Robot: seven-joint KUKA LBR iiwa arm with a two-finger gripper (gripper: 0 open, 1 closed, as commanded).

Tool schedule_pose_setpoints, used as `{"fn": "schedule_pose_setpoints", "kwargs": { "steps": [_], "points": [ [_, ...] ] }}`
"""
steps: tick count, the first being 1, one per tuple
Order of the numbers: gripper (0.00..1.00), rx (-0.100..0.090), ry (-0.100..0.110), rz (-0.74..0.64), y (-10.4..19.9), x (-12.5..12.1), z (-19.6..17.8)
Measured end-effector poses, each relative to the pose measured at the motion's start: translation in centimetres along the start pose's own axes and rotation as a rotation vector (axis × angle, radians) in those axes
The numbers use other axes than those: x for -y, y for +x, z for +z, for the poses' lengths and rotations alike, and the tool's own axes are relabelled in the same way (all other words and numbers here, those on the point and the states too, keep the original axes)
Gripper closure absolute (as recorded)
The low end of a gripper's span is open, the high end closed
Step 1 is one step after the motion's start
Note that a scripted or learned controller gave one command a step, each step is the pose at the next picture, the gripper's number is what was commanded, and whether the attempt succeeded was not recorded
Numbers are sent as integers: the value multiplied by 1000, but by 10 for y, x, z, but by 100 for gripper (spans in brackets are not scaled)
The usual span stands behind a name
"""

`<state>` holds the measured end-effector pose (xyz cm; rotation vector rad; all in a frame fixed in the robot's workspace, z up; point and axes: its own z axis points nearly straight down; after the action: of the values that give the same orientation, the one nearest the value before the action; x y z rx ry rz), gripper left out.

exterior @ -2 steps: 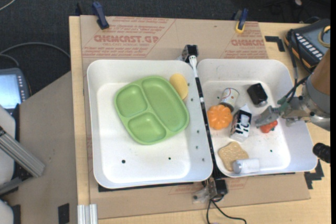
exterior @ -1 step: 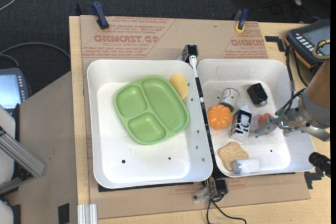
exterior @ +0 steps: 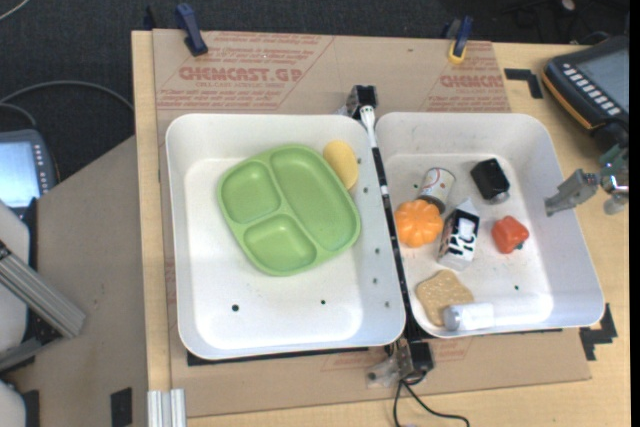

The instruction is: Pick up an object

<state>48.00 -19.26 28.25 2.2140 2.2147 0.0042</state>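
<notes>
Fingers (exterior: 572,193) cut off at right edge, grip unclear

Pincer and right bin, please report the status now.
Pincer at right bin's right rim, holding nothing. Orange pumpkin, black block, red piece lie untouched inside. Nothing blocks them.

Bright, even light from overhead; the two white bins (exterior: 190,215) come close to washing out, with soft glare on their rims. Shadows are faint and short. The dark floor at the far side stays dim. Focus is slightly soft throughout, with mild grain
</notes>
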Motion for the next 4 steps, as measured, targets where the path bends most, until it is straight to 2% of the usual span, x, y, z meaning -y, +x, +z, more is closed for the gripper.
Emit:
{"fn": "schedule_pose_setpoints", "kwargs": {
  "steps": [1,2,3,4],
  "points": [
    [0,-8,17,2,-15,4,149],
    [100,-3,7,1,-15,2,131],
    [100,-7,3,-11,93,-11,85],
    [100,-7,3,-9,196,0,16]
  ]
}}
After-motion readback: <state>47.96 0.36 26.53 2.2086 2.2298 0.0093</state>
